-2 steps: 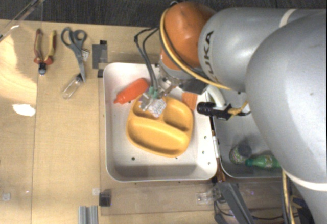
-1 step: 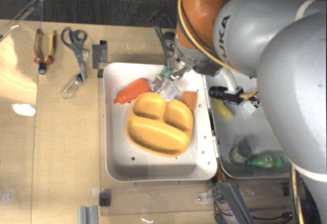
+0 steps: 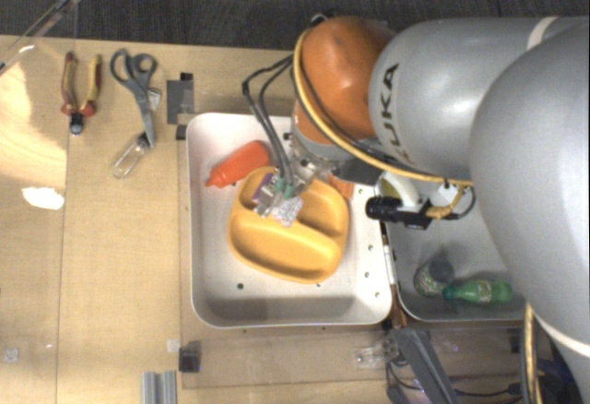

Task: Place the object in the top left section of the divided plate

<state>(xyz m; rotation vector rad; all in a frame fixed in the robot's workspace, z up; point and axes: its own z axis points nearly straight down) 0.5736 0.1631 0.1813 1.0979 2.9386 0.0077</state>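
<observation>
Camera view is giving us a slanted look down on the bench, and we're seeing the grey arm (image 3: 461,107) with its orange band (image 3: 336,70) reaching in from the right and hanging over the left white bin (image 3: 207,301). Sitting in that bin we're looking at the yellow divided plate (image 3: 290,241), roughly in the middle, with its upper left corner tucked right under the wrist.

The gripper (image 3: 279,199) is pointing down at that upper left part of the plate, and honestly we're struggling with it: the tip is a small, greyish, blurry blob, so we're not able to say whether it's spread or closed, or whether anything is sitting in there.

The orange-red object (image 3: 238,164) is lying on the bin floor just up and left of the plate, looking like it's touching or nearly touching the plate's rim, we can't tell which. It's sitting just beside the gripper tip, up and to the left of it.

Off in the right bin (image 3: 415,305) we're spotting a green bottle (image 3: 475,290) lying on its side and a small round greyish thing (image 3: 433,275). Out on the bench to the left, scissors (image 3: 138,98) and red-handled pliers (image 3: 78,89) are lying well apart from everything.
</observation>
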